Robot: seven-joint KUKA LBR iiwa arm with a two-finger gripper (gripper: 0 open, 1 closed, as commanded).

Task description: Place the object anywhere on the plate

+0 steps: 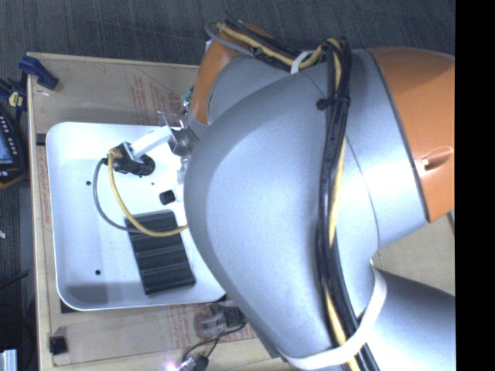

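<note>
A black ribbed slab (160, 253) lies flat in the left white bin (69, 207), near its front wall. A small black piece (166, 198) sits on the bin floor just behind the slab. The grey arm with its orange band (418, 130) covers the right half of the view and hides what lies beneath it. My gripper (182, 141) peeks out from under the arm's left edge, above the back right part of the left bin, behind and to the right of the slab. The arm hides most of it.
The left bin's walls rise along its left and front sides. The wooden bench (116, 91) runs around it. A blue clamp (37, 69) sits at the bench's back left corner, and cables lie at the front edge (209, 323).
</note>
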